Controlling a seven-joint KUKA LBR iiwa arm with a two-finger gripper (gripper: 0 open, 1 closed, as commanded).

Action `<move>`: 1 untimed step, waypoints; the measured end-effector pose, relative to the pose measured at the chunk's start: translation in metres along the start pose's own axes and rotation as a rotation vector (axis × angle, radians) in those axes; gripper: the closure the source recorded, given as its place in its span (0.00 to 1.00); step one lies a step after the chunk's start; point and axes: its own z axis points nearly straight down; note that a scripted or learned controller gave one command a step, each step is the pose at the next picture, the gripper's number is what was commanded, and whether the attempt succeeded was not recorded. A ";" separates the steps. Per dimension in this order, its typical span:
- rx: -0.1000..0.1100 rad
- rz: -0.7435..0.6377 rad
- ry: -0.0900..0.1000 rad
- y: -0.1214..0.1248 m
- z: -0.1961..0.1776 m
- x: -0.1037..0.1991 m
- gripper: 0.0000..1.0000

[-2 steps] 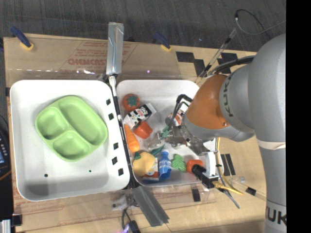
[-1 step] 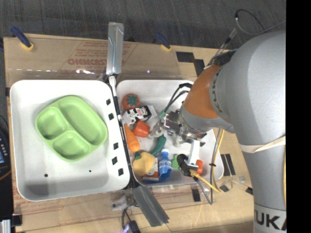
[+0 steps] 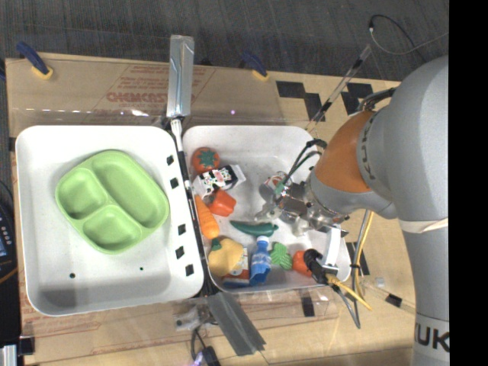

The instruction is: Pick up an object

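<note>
Your tool (image 3: 276, 197) hung over the right bin (image 3: 252, 137); can't tell if it was open or gripping anything. The teal pod-shaped toy (image 3: 254, 226) lay just below-left of it, long axis running left-right.

Two white bins sit side by side. The left bin (image 3: 38, 204) holds a green divided plate (image 3: 112, 199), tilted a little. The right bin (image 3: 252, 139) holds a scatter of toys: a tomato (image 3: 204, 159) near the top left, a black-and-white cow (image 3: 217, 178) just below it, an orange pepper (image 3: 222, 203), a carrot (image 3: 207, 218) along the left wall, a teal pod (image 3: 254, 226) in the middle, and a yellow toy (image 3: 223, 257), a blue bottle (image 3: 261, 261) and a green piece (image 3: 281, 256) along the lower edge. The arm (image 3: 381, 158) reaches in from the right, its gripper (image 3: 276, 193) low over the bin just above the pod.
</note>
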 end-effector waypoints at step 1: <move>-0.001 0.366 0.000 0.009 0.000 0.004 0.00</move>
